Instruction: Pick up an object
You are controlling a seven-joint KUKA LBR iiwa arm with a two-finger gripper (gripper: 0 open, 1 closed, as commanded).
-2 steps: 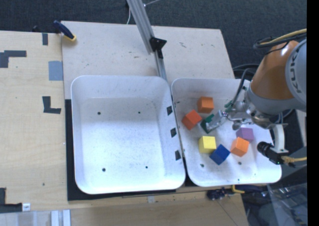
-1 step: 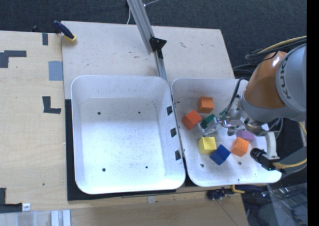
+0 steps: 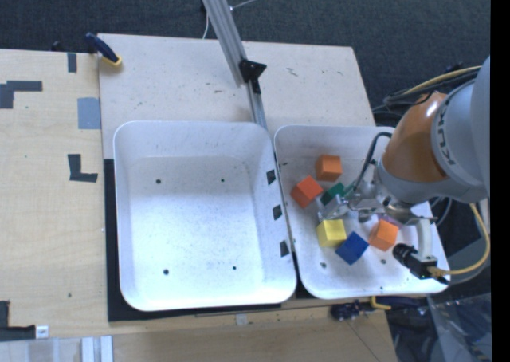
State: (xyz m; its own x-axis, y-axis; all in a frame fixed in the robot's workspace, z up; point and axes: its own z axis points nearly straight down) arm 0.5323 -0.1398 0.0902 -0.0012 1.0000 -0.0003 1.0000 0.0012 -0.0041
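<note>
yellow block (image 3: 331, 231) sits in the right bin (image 3: 307, 273), and it serves as the landmark for the rest. just above it, the hand (image 3: 344, 202) is low among the pieces; its metal parts blur together against the clutter, so i cannot tell whether it is apart, together or clamped on anything. a green piece (image 3: 334, 191) lies just above the yellow block, right under the hand. 1 orange block (image 3: 307, 190) is up and to the left of the yellow one, a 2nd orange block (image 3: 328, 167) is further above, and a 3rd (image 3: 383, 234) is to its right. a blue block (image 3: 351, 248) touches or nearly touches the yellow block at its lower right.

the risk, as i judge it, is crowding: 6 pieces packed close could mean the hand wedges 2 at once, or nudges the green piece aside and closes on nothing. a corner grip on a cube could also slip on the lift. the left bin (image 3: 127, 193), left of the yellow block, holds no pieces.
</note>
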